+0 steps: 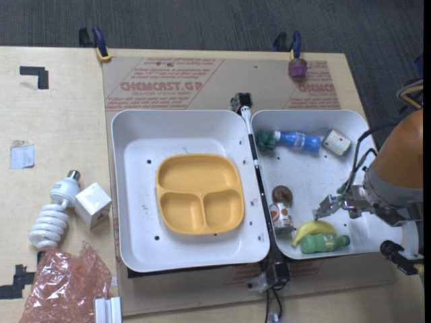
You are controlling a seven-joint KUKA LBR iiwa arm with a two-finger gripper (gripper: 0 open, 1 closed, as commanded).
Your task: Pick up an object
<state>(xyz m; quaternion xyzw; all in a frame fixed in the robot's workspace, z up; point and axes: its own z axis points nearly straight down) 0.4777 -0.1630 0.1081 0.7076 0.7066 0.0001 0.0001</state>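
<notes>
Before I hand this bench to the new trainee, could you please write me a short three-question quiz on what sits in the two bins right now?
1. True or false: the yellow divided plate lies in the left bin.
2. Which item in the right bin lies nearest the gripper? A) the blue bottle B) the banana C) the white block
3. Fill in: the green bottle lies directly against the ____.

Key:
1. True.
2. B. The banana sits just below the gripper; the blue bottle and white block lie at the bin's far side.
3. Banana; the two touch near the bin's front edge.
</notes>
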